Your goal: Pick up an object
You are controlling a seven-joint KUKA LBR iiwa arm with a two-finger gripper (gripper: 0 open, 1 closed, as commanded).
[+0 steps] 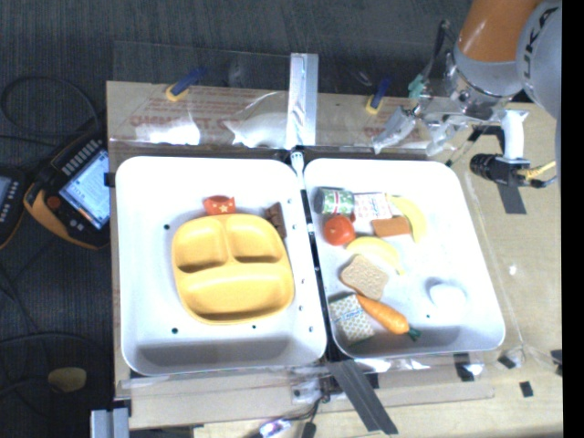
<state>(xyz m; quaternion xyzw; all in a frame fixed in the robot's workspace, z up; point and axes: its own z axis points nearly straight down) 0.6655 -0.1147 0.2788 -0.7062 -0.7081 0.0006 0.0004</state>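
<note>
Above the right bin's (474, 245) far rim, the end effector (429, 133) hovers, grip state impossible to tell, likely poised to descend toward the carrot (383, 315).

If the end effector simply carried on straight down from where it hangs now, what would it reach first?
Probably the right bin's far rim, just behind the white carton. The end effector hangs there, though depth is hard to judge.

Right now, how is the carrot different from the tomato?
The carrot is long, pointed and orange; the tomato is round and red. The carrot lies slanted near the front of the right bin, while the tomato sits farther back, by the wall between the bins. Both are toy foods in the same bin.
</note>
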